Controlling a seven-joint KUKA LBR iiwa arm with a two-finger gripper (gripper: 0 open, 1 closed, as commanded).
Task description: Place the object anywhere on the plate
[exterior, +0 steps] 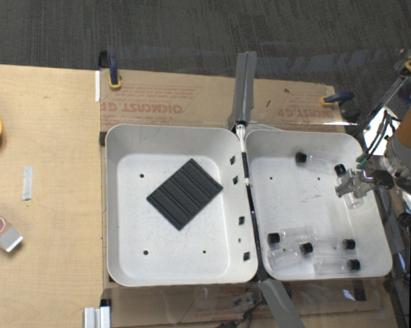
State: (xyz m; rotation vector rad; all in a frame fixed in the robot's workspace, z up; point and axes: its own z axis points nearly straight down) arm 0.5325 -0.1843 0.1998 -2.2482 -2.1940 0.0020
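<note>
A dark ribbed square plate (pixel 185 193) lies turned like a diamond in the middle of the left bin (pixel 116 211). Several small clear vials with black caps lie in the right bin (pixel 305 197): one (pixel 300 157) near the back, one (pixel 340 169) close to the gripper, and others (pixel 305 248) along the front. My gripper (pixel 347 188) hangs low over the right side of the right bin, just in front of the vial with the cap at the back right. Something clear and blurred sits at its tip, and I cannot make out what it is.
The two bins sit on a cardboard sheet (pixel 167 101) held by clamps (pixel 113 75). On the wooden bench to the left lie a small grey strip (pixel 27 183) and a red-white packet (pixel 2 231). A metal divider bar (pixel 244 87) stands behind the bins.
</note>
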